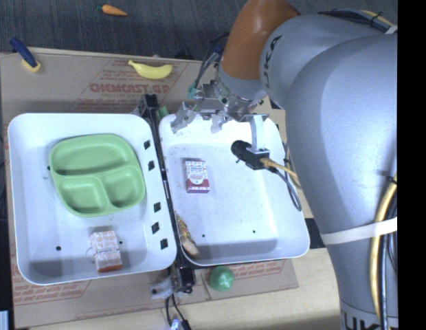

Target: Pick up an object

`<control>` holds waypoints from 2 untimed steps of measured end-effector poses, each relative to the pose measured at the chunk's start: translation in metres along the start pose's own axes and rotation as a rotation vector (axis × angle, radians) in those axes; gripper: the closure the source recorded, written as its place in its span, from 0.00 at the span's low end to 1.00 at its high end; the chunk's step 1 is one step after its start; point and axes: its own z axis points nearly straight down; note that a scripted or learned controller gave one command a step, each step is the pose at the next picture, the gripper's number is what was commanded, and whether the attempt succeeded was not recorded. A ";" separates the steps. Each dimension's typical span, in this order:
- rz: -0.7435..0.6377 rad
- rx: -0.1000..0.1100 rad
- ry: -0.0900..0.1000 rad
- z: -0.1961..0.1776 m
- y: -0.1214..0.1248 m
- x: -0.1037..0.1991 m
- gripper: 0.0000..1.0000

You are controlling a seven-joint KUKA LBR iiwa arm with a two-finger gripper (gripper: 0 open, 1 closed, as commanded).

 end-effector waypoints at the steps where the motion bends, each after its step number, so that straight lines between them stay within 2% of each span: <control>1: 0.003 -0.002 -0.001 -0.044 -0.023 -0.005 0.00; 2: 0.002 -0.002 -0.002 -0.115 0.000 -0.056 0.00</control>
